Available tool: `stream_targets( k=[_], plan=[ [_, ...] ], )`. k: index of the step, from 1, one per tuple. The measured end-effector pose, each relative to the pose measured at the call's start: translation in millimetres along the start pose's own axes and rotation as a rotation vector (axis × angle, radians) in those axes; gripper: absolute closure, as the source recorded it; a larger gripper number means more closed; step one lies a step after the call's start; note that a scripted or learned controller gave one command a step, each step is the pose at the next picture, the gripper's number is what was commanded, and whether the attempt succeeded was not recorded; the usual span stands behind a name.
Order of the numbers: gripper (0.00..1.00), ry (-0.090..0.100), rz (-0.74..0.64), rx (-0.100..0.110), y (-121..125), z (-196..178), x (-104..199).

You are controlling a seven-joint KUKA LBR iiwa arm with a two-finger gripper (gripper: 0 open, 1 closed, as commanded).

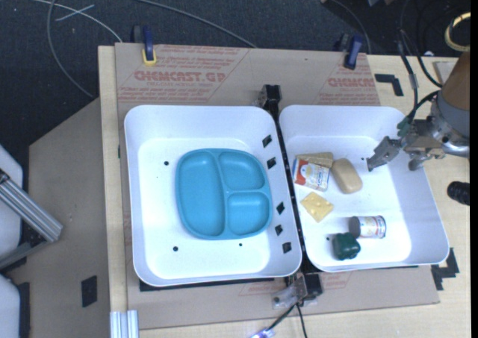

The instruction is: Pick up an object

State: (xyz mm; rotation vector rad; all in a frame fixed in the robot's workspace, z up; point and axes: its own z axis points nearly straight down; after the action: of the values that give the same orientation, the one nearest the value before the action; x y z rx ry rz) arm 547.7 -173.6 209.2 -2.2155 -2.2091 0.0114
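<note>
The right bin (418, 213) holds several objects: a red and white packet (312, 173), a tan oval roll (346, 177), a yellow cheese wedge (317, 207), a small jar lying on its side (368, 227) and a dark green object (345, 246). My gripper (396, 158) hangs over the right bin's upper right part, to the right of the roll and apart from it. Its two fingers are spread open with nothing between them. The grey arm reaches in from the right edge.
The left bin (149, 180) holds a blue divided plate (224, 193). A black divider with clips (278, 180) runs between the bins. Blue clamps (149, 49) hold the board at the back. Cables lie on the dark floor behind.
</note>
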Motion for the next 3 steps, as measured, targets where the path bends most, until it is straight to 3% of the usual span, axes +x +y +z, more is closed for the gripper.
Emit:
stream_targets(
  k=[1,3],
  plan=[
    [0.0,-0.003,-0.003,-0.013,3,-7,0],
    [0.0,-0.001,-0.003,-0.009,0,99,-1]
  ],
)
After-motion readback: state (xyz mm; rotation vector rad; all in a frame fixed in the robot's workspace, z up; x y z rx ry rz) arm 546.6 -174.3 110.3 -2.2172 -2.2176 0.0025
